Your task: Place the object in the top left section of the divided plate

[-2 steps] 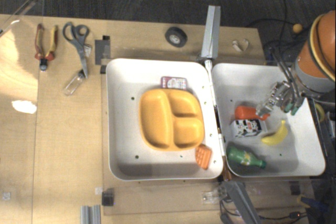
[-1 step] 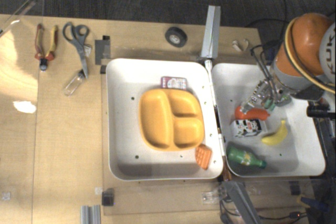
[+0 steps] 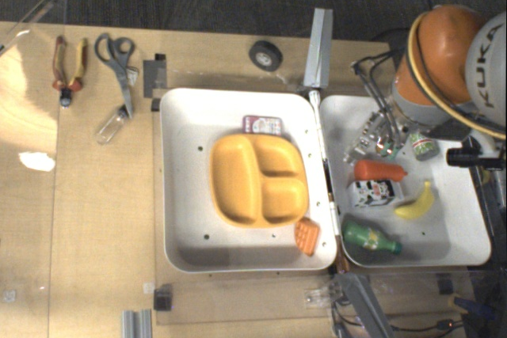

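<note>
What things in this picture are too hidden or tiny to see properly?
- Pincer: camera view, small and tangled-looking; open or shut can't be told.
- Small can: partly tucked under the arm.
- Purple packet: writing too small to read.
- Little carton: its picture is too tiny and blurry.

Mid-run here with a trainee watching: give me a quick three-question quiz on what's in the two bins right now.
1. True or false: the yellow divided plate lies in the left bin.
2. Which lies nearest the right bin's front edge? A) banana B) green bottle C) carrot
3. Fill in: the orange waffle lies off the plate's front-____ corner.

Key: 1 true; 2 B; 3 right.
</note>
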